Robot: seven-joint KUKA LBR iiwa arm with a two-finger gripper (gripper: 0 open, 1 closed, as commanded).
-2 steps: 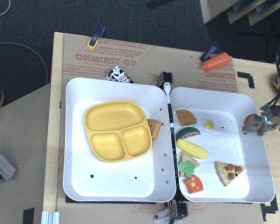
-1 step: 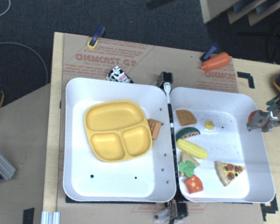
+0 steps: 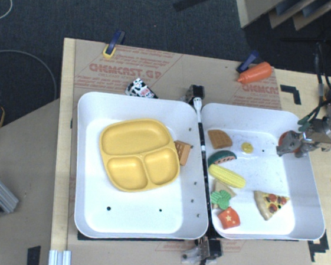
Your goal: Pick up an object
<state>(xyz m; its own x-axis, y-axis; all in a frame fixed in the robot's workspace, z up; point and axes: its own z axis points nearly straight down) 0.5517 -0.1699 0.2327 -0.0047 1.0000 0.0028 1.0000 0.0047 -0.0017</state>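
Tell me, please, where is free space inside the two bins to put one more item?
Left bin: bare floor below the yellow tray. Right bin: bare floor between the pizza slice and the gripper. Its left side is crowded, around the corn.

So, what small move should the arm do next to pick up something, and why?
Probably lower the gripper and shift it left toward the pizza slice or the small yellow piece. It sits at the right bin's upper right with nothing seen between its fingers, and the toys lie further left.
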